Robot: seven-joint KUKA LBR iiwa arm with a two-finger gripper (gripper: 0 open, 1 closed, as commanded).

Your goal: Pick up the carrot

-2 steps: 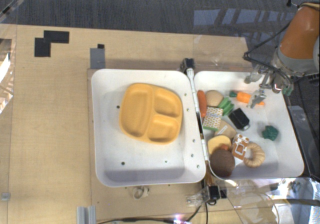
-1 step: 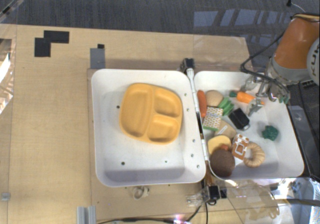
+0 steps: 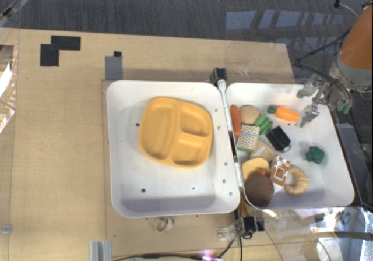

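Observation:
The carrot (image 3: 287,115), orange with a green leafy end pointing left, lies near the far edge of the right bin (image 3: 326,193). My gripper (image 3: 309,103) hovers just to the right of the carrot's tip, reaching in from the right below the arm's orange band (image 3: 356,47). Its two silvery fingers (image 3: 310,115) stand apart, open, and nothing is between them. The nearer finger sits a little right of the carrot's orange end; I cannot tell whether it touches it.
The right bin also holds a red sausage (image 3: 235,119), a checkered packet (image 3: 249,137), a black block (image 3: 278,138), a small green piece (image 3: 315,154), a pretzel (image 3: 296,179) and a brown ball (image 3: 259,189). A yellow divided plate (image 3: 175,131) lies in the left bin (image 3: 125,184).

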